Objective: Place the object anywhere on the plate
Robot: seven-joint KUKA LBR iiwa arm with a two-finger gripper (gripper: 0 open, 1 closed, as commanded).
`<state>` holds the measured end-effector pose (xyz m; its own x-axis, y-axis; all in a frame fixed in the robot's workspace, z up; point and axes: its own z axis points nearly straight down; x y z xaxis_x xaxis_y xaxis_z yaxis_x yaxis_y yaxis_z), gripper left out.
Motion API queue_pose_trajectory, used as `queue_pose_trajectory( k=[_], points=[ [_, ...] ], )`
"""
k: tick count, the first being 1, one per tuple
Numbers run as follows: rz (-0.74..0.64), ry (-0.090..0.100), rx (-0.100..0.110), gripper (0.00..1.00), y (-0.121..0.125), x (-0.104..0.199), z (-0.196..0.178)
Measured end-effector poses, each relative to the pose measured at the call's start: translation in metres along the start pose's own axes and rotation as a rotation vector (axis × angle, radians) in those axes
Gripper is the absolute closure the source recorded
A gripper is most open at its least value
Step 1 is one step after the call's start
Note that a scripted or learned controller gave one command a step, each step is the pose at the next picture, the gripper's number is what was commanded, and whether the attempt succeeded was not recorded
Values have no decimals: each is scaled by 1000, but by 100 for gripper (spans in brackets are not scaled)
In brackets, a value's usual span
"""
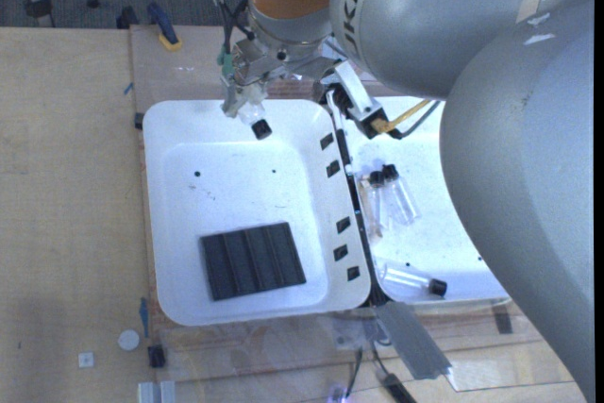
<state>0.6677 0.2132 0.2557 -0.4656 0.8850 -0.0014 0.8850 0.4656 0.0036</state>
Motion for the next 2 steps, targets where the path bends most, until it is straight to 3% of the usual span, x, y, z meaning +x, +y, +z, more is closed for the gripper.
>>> queue_pose_trajectory(
  k=[1, 2],
  points=[
    [27, 2, 4, 100, -1, 0, 7],
    [-77, 2, 5, 100, -1, 3, 23]
  ],
)
